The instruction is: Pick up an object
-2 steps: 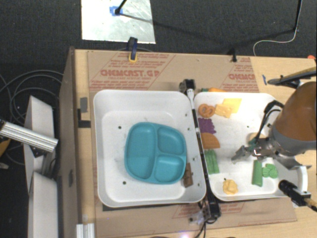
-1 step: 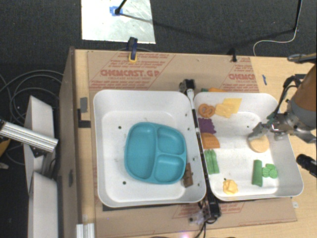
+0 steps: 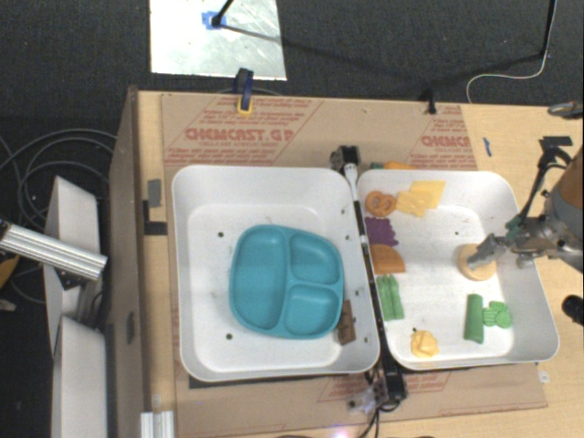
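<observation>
Camera view — jaws (image 3: pixel 485 255) over tan disc (image 3: pixel 475 262), green toy (image 3: pixel 474 318) nearby.

Left bin (image 3: pixel 196 245) has a teal divided plate (image 3: pixel 286 281). Right bin (image 3: pixel 520 245) holds toy food: yellow cheese (image 3: pixel 420 197), pretzel (image 3: pixel 380 204), purple grapes (image 3: pixel 381 232), green pieces (image 3: pixel 390 297). Gripper (image 3: pixel 493 249) sits low over a tan round piece (image 3: pixel 476 263) at the bin's right side, grip unclear.
</observation>
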`<state>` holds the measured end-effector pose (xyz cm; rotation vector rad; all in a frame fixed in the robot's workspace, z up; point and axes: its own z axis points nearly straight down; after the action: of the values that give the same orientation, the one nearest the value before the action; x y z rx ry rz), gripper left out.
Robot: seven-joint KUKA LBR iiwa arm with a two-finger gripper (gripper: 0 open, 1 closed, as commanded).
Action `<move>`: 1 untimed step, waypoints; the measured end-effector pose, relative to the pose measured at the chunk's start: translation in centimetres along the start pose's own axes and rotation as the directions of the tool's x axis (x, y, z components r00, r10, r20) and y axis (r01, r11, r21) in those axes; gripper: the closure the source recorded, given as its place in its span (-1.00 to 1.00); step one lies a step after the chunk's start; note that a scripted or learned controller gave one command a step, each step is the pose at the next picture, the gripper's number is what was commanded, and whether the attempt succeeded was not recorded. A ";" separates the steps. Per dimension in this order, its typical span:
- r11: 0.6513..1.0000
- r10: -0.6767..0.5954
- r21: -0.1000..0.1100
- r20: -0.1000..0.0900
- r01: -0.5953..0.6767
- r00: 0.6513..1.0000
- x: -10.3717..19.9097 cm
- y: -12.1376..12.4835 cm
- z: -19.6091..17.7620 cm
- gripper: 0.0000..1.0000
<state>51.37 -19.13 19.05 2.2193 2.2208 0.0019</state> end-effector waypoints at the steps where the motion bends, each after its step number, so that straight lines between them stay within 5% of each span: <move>1: 1.000 0.003 0.004 -0.001 -0.003 1.000 -1.6 -2.6 11.1 -1.00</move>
<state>48.82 -20.72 7.98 2.2245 2.2202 -0.0020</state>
